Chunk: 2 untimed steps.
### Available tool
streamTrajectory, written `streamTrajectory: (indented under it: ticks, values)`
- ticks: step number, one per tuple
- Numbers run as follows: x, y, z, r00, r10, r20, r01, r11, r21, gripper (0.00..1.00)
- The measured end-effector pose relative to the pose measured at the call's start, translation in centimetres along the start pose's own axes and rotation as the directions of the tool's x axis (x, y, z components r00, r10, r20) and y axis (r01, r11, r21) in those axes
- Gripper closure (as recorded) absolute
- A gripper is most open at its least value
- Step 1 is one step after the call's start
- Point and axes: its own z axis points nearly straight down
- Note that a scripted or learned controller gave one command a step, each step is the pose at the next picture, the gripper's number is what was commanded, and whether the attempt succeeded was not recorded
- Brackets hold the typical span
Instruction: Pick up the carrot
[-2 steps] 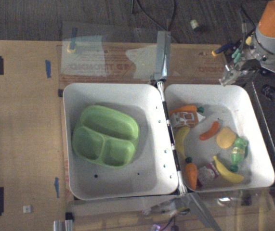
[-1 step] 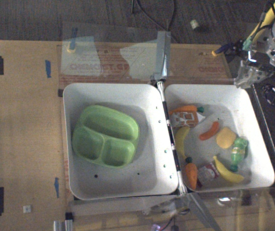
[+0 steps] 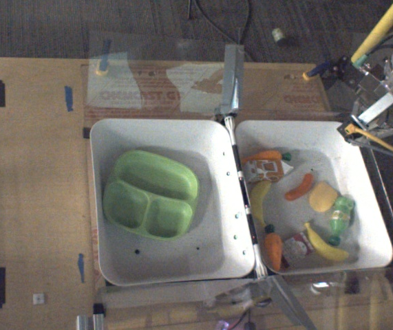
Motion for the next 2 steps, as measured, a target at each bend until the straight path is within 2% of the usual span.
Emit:
streamTrajectory:
  ticks: [1,2]
  values:
    - [1.49,-5.41,2.28,0.989,0.15,0.0,-0.15,0.989,0.002,1.0]
    - [1.5,-5.42,2.27,0.989,0.15,0.001,-0.15,0.989,0.001,0.0]
